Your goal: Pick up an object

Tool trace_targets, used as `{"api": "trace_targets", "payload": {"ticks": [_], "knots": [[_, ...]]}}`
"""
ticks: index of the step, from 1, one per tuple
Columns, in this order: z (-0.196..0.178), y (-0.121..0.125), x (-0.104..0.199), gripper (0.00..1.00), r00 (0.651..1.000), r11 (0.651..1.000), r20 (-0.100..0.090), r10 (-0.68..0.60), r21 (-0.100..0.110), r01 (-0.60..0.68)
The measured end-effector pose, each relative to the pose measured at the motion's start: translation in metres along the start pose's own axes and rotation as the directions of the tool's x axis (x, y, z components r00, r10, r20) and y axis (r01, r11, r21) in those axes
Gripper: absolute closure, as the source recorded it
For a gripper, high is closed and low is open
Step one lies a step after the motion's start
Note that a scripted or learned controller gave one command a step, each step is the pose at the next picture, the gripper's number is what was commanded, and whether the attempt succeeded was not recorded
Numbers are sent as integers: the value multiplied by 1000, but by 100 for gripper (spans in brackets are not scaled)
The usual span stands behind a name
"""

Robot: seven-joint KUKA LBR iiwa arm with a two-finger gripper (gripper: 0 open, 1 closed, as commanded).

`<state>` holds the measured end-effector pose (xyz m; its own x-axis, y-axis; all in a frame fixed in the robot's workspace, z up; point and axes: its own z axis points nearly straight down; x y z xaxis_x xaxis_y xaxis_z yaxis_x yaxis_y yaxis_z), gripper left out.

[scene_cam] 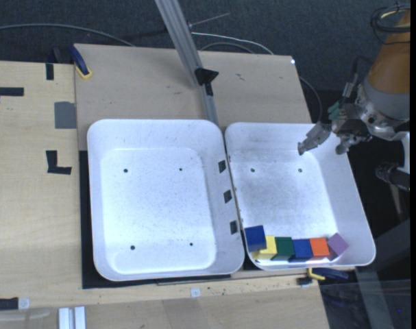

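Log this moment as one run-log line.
arm: tool over right white bin's far right edge | holding: nothing seen | coloured blocks: row along near wall | pick: not done

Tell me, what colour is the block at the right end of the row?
Purple block, seen in the camera view.

The bench [160, 81] is seen from one fixed camera mounted above it, tilted down at a slant rather than straight overhead. Both white bins are taken in whole: the left bin [98, 184] sits mid-frame, the right bin [345, 184] just beside it toward the right edge. The bench's far edge is caught near the top, its near edge along the bottom. It's viewed from a fair way off, so bench margins and some dark floor beyond are included too. The arm [393, 67] is cropped at the right edge.
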<state>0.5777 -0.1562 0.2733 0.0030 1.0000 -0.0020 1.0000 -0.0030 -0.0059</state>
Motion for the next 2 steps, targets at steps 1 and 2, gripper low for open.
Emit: {"api": "trace_targets", "payload": {"ticks": [1, 2], "knots": [[-62, 20, 40, 0, 1000, 1000, -2, -9, -12, 9], [-50, -18, 22, 0, 1000, 1000, -2, -2, -3, 2]]}}
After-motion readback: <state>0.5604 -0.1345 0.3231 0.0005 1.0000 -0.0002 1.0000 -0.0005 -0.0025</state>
